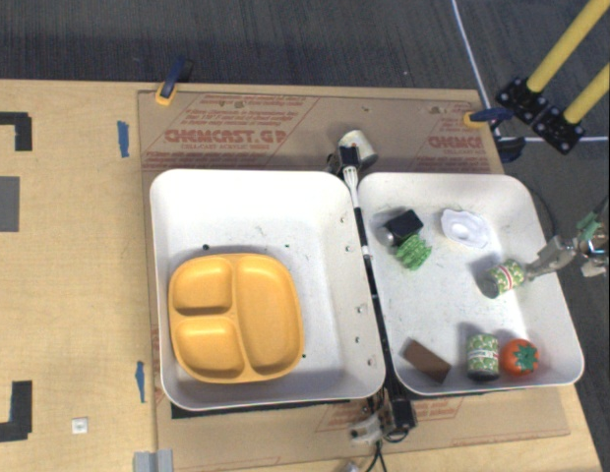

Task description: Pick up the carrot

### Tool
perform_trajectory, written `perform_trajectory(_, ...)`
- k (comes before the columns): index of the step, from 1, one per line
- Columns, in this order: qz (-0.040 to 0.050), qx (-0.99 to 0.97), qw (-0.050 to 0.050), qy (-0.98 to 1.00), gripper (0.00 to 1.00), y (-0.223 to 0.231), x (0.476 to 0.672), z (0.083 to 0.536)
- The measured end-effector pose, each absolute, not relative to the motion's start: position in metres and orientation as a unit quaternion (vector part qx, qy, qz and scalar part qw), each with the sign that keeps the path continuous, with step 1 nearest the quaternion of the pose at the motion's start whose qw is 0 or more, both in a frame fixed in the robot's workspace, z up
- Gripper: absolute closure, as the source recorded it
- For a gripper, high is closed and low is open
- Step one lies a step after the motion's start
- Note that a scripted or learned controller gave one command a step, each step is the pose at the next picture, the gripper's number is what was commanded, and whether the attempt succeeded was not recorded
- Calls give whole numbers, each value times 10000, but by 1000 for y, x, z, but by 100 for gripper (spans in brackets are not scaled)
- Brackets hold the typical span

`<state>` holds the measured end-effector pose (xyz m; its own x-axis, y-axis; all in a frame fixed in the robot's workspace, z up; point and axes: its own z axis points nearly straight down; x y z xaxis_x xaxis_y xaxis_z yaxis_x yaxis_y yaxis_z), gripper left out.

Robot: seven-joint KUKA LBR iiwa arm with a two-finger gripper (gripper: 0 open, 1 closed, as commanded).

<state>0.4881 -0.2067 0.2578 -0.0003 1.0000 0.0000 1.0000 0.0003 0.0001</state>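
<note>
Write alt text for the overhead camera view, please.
Two white bins sit side by side: the left bin holds a yellow divided plate, the right bin several small toy items, including a tomato.

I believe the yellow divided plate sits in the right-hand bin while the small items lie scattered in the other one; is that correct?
Not quite. The camera view shows the yellow divided plate in the left bin, not the right one. The small items, such as the tomato and the brown block, do lie scattered in the other bin, the right bin.
</note>
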Motion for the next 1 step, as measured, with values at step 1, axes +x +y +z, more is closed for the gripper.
perform_trajectory(1,2,7085,-4,7057,0,-95,479,91)
